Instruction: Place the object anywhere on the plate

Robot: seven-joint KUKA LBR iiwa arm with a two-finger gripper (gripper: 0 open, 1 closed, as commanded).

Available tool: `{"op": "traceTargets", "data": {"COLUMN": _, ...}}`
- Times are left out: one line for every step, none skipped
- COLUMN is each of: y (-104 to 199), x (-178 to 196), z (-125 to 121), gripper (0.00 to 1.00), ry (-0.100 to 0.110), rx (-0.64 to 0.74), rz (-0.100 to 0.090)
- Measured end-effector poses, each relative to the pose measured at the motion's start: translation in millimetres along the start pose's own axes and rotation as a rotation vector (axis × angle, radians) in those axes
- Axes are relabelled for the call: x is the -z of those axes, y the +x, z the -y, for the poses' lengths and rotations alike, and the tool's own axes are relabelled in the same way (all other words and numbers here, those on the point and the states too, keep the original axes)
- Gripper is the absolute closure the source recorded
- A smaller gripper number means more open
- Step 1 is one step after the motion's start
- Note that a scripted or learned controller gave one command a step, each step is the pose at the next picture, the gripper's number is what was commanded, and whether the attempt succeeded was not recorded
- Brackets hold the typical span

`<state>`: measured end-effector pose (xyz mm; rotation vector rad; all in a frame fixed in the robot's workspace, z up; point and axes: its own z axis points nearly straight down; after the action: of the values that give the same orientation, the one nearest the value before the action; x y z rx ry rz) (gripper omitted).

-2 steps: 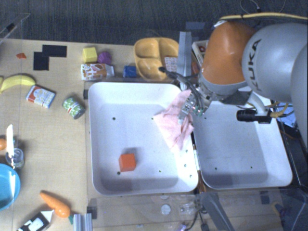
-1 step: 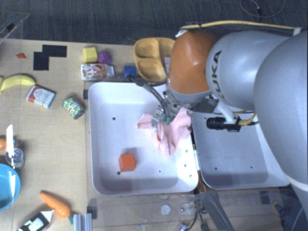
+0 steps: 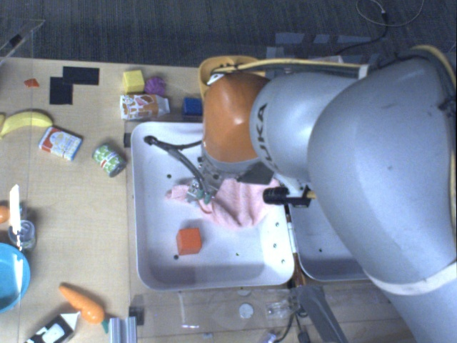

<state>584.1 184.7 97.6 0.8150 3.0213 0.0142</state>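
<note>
The grey arm with the orange band (image 3: 228,116) reaches in from the right and bends down into the left shallow white bin (image 3: 153,263). Its jaws (image 3: 202,191) are low over the crumpled pink cloth (image 3: 232,202), at the cloth's 9 o'clock edge. It seems they touch the fabric there, but the wrist covers them from above, so I cannot tell if they are spread, pressed together or pinching a fold.

The pink cloth lies about in the middle of this bin, partly under the arm. The small orange-red cube (image 3: 189,240) sits at 7 o'clock from the cloth, apart from it and free on the bin floor. The task names only "the object", so I cannot say for sure which of the two is meant. By the position of the jaws, the cloth is the one in hand now, probably because it is soft and gives an easy fold to catch.

A round blue dish (image 3: 11,277), maybe the plate, is cut by the left edge of the picture, at 8 o'clock from the bin and well apart from it. My judgement is that the task is at an early step, since nothing is lifted.

On the wooden bench (image 3: 78,213) at 10 o'clock from the bin lie other things: a yellow banana (image 3: 25,121), a small green can (image 3: 109,159) and a small carton (image 3: 61,143). An orange carrot (image 3: 84,304) lies at 8 o'clock.
</note>
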Motion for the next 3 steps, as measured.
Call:
{"op": "traceTargets", "data": {"y": -12.9, "x": 63.6, "z": 49.2, "gripper": 1.0, "ry": 0.006, "rx": -0.069, "rz": -0.003}}
{"op": "traceTargets", "data": {"y": 18.4, "x": -2.6, "z": -9.9, "gripper": 1.0, "ry": -0.006, "rx": 0.219, "rz": 0.006}}
{"op": "traceTargets", "data": {"y": -65.7, "x": 39.1, "z": 36.0, "gripper": 1.0, "ry": 0.004, "rx": 0.146, "rz": -0.002}}
